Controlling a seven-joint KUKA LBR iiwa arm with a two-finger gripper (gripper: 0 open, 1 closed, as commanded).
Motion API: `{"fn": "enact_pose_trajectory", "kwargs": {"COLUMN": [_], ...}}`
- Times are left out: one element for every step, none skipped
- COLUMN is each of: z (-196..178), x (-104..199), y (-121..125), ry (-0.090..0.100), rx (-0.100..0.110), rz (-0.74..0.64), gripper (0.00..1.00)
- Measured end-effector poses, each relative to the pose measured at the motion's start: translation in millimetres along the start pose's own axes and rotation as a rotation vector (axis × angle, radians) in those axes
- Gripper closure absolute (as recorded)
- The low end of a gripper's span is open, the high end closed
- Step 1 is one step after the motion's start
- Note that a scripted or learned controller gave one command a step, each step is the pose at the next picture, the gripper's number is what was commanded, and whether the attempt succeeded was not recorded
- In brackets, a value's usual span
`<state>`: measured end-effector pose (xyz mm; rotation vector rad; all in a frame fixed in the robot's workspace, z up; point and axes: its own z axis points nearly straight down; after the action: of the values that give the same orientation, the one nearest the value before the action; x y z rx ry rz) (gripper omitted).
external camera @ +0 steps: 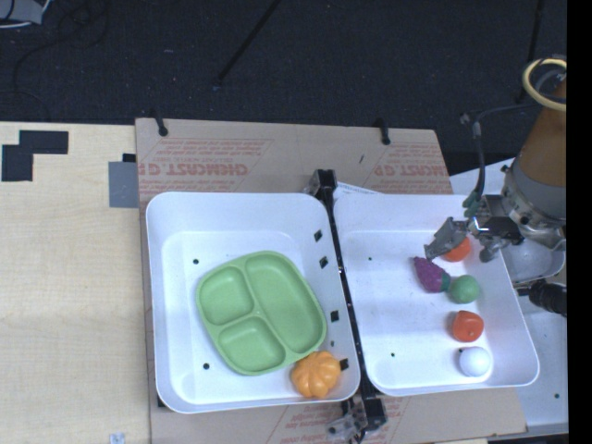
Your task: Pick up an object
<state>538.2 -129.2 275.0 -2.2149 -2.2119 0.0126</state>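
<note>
Claw (450,240): low over the right bin (388,359), far right side; grip cannot be told.
Orange object (456,251): touching the claw.
Purple toy (428,273): just nearer.
Left bin (176,229): green divided plate (259,313).

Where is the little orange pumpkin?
The orange pumpkin sits in the left bin, at its near right corner, touching the bottom edge of the green divided plate.

Two white bins (166,248) on a cardboard sheet (277,160) — dark carpet (277,44) behind the bench.
</note>
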Motion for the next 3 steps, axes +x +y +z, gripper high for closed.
{"fn": "enact_pose_trajectory", "kwargs": {"z": [-5.6, 38.4, 83.9], "x": [-0.1, -1.2, 5.6], "y": [1.6, 4.6, 5.5], "ry": [-0.001, -0.001, 0.000], "rx": [-0.010, -0.006, -0.005], "rz": [-0.002, -0.002, -0.001], "gripper": [0.00, 0.00, 0.00]}}
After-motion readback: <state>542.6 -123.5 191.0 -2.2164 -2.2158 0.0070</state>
